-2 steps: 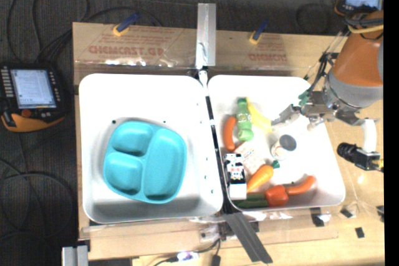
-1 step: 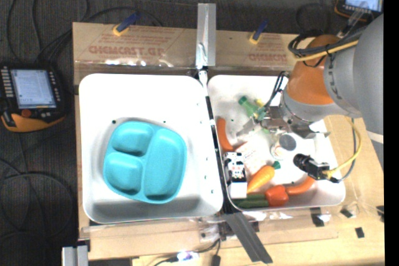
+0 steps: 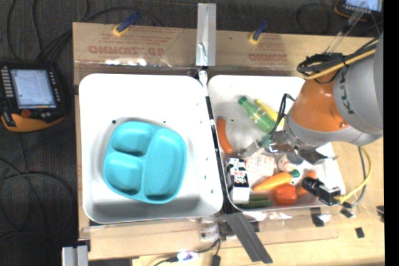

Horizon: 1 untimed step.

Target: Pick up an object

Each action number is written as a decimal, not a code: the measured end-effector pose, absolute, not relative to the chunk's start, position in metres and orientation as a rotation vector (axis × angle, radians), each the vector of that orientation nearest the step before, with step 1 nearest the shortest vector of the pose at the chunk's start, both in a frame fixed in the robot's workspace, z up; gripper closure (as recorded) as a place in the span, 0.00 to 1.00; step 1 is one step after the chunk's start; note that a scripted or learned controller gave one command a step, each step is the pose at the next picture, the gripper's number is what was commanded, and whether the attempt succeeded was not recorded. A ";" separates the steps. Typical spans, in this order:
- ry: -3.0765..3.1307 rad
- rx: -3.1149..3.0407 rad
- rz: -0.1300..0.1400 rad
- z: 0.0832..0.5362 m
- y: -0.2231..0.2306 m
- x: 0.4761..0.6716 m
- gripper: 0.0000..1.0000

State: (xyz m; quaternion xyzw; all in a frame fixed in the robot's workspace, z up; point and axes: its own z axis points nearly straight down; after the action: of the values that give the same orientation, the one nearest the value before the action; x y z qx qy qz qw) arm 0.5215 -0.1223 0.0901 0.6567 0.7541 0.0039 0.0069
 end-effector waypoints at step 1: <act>2.308 2.110 0.010 0.087 -0.118 0.607 0.00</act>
State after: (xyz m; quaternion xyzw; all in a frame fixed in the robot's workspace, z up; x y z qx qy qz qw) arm 0.6069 -0.1176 0.0874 0.6747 0.7381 0.0031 0.0074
